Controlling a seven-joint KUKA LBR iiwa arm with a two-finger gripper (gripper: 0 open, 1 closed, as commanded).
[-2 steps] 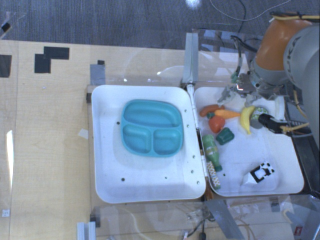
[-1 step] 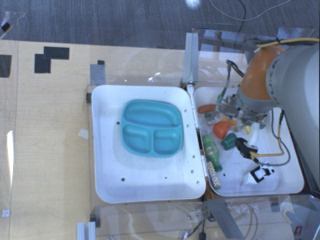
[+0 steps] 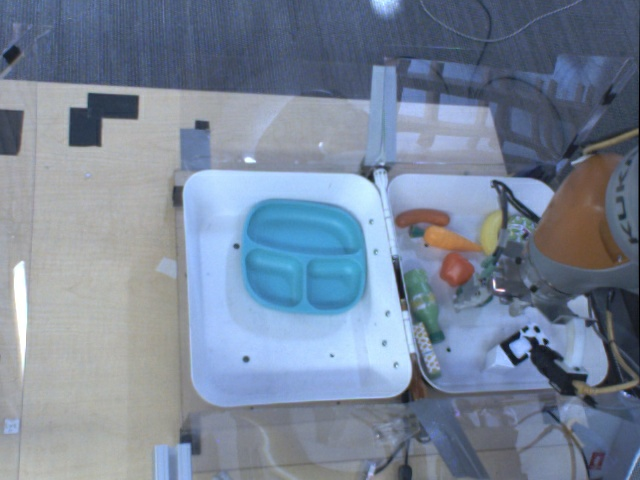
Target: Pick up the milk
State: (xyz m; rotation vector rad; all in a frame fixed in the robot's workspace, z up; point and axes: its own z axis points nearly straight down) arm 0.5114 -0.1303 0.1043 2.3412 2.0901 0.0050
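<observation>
While milk carton [image 3: 520, 350] lies white with black patches, gripper [image 3: 482, 293] nearby, grip unreadable

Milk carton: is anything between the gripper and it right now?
Nothing visible. The milk lies on the floor of the right bin, just toward the near edge from the gripper. The red fruit sits on the gripper's far side, off that path.

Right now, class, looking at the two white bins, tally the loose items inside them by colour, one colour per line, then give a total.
Blue: 1, divided tray
Green: 1, bottle
Red: 1, tomato
Orange: 1, carrot
Yellow: 1, banana
Reddish-brown: 1, sausage
White and black: 1, milk carton
Total: 7
</observation>
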